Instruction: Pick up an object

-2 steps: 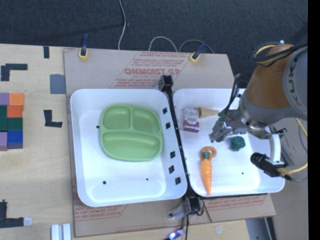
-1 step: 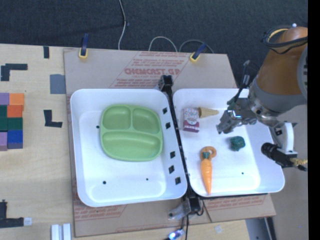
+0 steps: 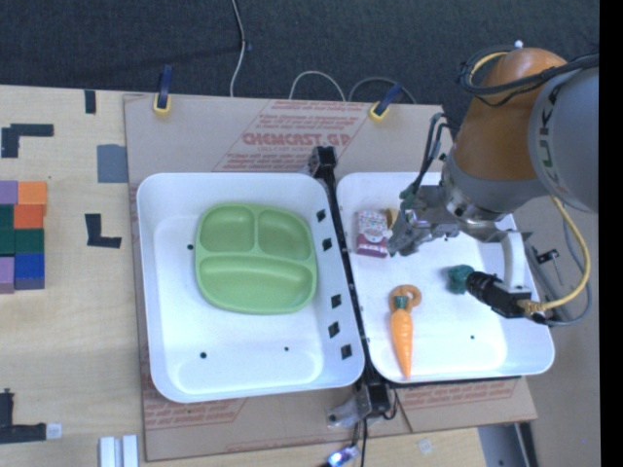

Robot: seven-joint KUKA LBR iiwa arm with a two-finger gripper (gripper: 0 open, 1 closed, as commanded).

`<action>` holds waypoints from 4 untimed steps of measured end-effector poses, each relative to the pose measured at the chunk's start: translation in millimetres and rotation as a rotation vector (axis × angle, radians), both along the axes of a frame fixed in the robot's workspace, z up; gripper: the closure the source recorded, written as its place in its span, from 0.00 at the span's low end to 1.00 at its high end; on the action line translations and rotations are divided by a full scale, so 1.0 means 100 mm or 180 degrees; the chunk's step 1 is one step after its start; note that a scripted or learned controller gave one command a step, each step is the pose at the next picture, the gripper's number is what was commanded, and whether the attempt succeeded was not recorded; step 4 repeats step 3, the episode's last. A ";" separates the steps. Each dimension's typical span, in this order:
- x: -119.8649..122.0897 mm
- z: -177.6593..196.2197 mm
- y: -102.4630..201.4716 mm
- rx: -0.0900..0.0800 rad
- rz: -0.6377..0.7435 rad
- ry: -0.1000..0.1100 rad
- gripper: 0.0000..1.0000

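1. Over the right bin [image 3: 506, 358] hangs the grey arm [image 3: 526, 134], its gripper [image 3: 407, 230] low beside a small pink packet [image 3: 372, 233]; how far the gripper is open cannot be told.
2. Left bin [image 3: 165, 339] holds a green divided plate [image 3: 257, 259].
3. Toy carrot [image 3: 402, 327] lies near the right bin's front, apart from the gripper.
4. Small teal object [image 3: 458, 278] sits right of the carrot.

A green divided plate [image 3: 257, 259] lies in the left bin [image 3: 165, 358]. Left of that bin, coloured blocks [image 3: 21, 233] are stacked on the bench; two yellow clamps [image 3: 162, 102] sit behind it.
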State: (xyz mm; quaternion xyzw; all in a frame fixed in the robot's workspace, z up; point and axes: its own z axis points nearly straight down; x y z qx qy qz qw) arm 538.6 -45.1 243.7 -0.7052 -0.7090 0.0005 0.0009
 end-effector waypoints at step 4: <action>0.54 -0.30 1.47 0.0002 0.0006 -0.0001 1.00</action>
